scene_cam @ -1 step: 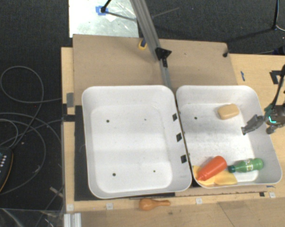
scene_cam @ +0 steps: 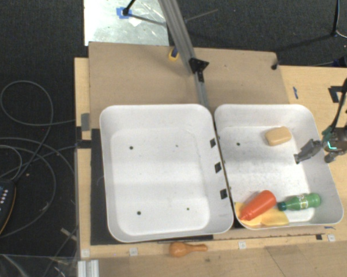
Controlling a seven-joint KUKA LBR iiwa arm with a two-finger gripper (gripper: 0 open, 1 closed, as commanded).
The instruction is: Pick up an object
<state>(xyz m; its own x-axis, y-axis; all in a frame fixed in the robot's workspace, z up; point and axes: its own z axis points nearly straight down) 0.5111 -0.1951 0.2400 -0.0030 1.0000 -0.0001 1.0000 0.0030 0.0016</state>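
**Gripper at the right bin's edge, objects lying in that bin**

The gripper (scene_cam: 315,150) hangs over the right rim of the right white bin (scene_cam: 242,120), about midway between its far and near sides; one dark finger slants down to the left, and whether the pincer is open or closed cannot be told from here. Nothing shows between its fingers.

The tan rounded block (scene_cam: 278,136) lies in the far part of the right bin, its long axis running left to right with a slight tilt, the right end a little farther away. Bare bin floor surrounds it on all sides — it is apart from the walls and well apart from the other things.

In the near right corner sit three items together: an orange carrot-shaped toy (scene_cam: 257,205) pointing from near-left to far-right, a green plastic bottle (scene_cam: 300,201) lying on its side along the left-right axis just beside it, and a flat yellow piece (scene_cam: 271,219) under them, close to the near wall.

The left white bin (scene_cam: 113,154) sits beside it, rims touching. An orange-brown pear-shaped object (scene_cam: 186,248) lies on the wooden bench (scene_cam: 133,74) just outside the near rims.
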